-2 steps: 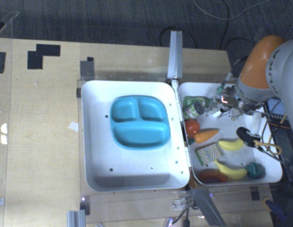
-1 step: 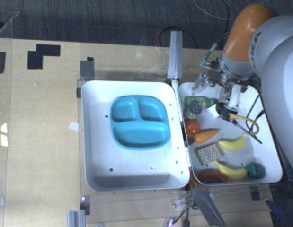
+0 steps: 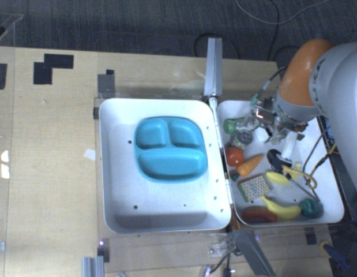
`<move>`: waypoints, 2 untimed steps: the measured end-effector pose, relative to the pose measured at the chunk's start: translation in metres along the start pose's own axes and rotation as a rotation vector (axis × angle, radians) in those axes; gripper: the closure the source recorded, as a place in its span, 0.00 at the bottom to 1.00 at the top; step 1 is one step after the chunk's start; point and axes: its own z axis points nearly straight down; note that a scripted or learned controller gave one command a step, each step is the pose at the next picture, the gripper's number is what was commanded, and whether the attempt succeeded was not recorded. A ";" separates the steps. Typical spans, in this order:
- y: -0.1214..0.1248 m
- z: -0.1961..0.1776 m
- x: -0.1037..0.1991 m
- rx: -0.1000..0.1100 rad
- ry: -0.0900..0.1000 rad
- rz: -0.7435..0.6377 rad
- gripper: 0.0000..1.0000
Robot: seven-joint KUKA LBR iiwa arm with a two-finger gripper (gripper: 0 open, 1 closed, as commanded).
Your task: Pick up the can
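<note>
The can [image 3: 245,136] is lying in the right bin [image 3: 334,212], toward its far left part, with its round silvery end showing toward the camera. It is small and metallic grey, with a darker ring around the end. It is sitting just near of a green object [image 3: 232,124] and just far of a red tomato-like piece [image 3: 235,155]. Its side and label are too blurred to read.

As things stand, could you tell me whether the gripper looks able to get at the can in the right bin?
Probably yes: the gripper hangs right beside the can, which lies uncovered near the right bin's far corner.
</note>
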 end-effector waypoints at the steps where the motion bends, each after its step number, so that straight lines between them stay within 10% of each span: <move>1: 0.038 -0.071 -0.038 0.034 -0.006 -0.203 0.00; 2: 0.056 0.017 -0.032 0.003 -0.008 -0.044 0.00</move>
